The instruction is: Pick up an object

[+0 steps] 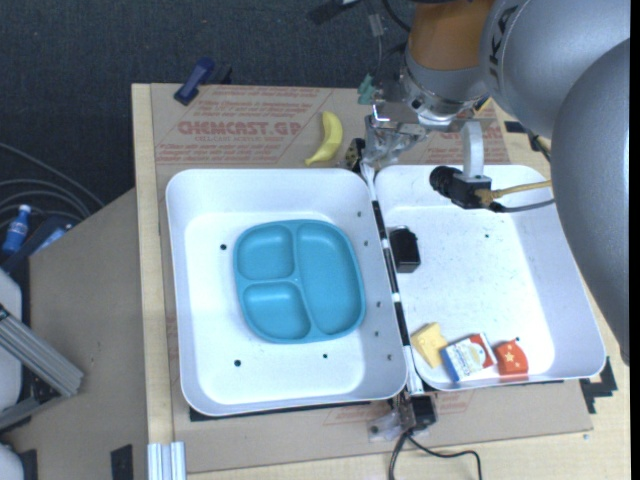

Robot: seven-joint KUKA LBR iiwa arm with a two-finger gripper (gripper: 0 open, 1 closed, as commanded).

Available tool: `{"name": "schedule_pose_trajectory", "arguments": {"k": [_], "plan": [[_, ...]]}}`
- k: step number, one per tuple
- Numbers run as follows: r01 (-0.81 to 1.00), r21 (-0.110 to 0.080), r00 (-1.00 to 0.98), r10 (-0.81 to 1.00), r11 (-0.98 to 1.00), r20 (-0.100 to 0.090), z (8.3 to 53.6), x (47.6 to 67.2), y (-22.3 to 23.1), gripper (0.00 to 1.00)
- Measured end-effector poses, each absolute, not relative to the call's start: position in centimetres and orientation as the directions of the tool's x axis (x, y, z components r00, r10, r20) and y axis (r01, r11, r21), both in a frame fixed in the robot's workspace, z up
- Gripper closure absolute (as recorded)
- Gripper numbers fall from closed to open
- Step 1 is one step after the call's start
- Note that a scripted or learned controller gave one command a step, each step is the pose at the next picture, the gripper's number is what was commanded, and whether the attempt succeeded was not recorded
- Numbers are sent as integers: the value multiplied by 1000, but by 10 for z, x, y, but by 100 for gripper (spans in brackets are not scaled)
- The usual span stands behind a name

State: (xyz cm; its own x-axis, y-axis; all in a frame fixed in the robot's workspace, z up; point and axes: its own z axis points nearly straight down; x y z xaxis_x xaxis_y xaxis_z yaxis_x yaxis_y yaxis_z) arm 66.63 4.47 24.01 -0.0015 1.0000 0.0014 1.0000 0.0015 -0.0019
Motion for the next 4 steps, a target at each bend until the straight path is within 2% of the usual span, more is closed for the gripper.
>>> {"name": "schedule_pose_trajectory", "arguments": {"k": [1, 2, 3, 4], "plan": [[1000, 1, -2, 1000, 2, 1, 262, 667, 64, 100], [1000, -1, 1, 1000, -1, 0, 262, 667, 49, 100], [1000, -2, -1, 1000, 1, 1, 244, 666, 116, 100], [1000, -3, -1, 1000, 1, 0, 230, 616, 141, 100]]}}
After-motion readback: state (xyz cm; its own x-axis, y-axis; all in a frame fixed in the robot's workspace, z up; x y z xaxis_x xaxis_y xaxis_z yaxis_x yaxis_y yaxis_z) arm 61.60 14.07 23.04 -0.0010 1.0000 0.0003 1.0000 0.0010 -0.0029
